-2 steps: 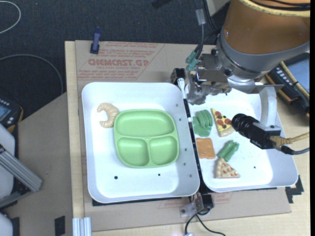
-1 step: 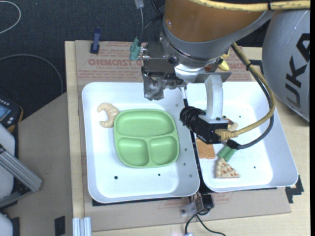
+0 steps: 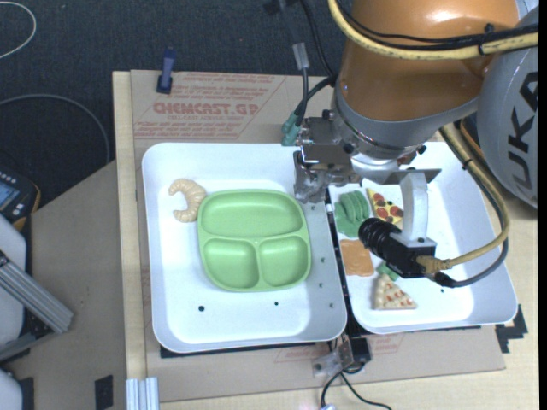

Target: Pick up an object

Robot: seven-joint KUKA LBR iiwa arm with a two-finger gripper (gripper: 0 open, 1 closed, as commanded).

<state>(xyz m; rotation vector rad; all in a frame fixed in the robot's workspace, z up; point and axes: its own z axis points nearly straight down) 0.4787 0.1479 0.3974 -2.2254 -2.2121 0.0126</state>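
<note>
The big grey and orange robot arm [image 3: 427,49] reaches in from 1 o'clock. Its gripper [image 3: 318,186] hangs over the line where the two white bins meet. I cannot tell what the gripper is doing.

In the left white bin [image 3: 171,297] sits a green plastic tray with three sections [image 3: 254,239]. A tan toy croissant [image 3: 187,198] lies just beside the tray, at its 10 o'clock.

In the right white bin [image 3: 479,306] lie a green toy leaf [image 3: 349,213], an orange square toy [image 3: 357,258] and a toy pizza slice [image 3: 392,296] at 6 o'clock.
</note>
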